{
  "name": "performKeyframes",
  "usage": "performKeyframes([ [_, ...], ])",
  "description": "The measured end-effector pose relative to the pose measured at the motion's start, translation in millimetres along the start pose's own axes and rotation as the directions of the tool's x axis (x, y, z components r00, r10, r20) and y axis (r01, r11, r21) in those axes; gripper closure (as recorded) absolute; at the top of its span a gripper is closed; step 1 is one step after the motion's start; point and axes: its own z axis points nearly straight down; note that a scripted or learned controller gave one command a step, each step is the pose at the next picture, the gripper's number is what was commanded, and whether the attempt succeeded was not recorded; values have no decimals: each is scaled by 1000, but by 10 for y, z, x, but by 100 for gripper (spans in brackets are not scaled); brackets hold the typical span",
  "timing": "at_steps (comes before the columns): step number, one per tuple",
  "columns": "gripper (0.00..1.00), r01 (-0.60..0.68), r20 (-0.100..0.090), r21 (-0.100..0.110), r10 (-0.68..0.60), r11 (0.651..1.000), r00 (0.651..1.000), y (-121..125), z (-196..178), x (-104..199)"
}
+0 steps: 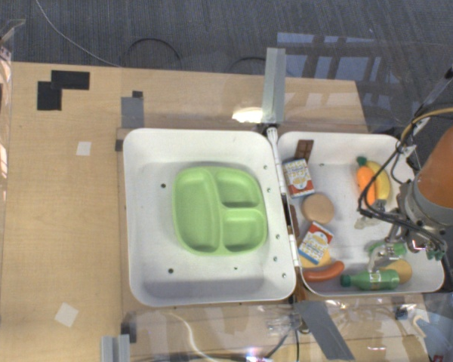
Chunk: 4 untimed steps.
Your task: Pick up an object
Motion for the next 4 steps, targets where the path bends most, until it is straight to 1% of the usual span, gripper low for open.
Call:
performKeyframes([
  [1,0,-89,12,0,89,996,996,-356,448,-774],
  [2,0,-40,13,0,40,999,999,65,448,-1067],
  [3,100,-36,27,2,36,999,999,65,315,-1112],
  [4,100,-42,16,-1,42,999,999,402,-884,-1409],
])
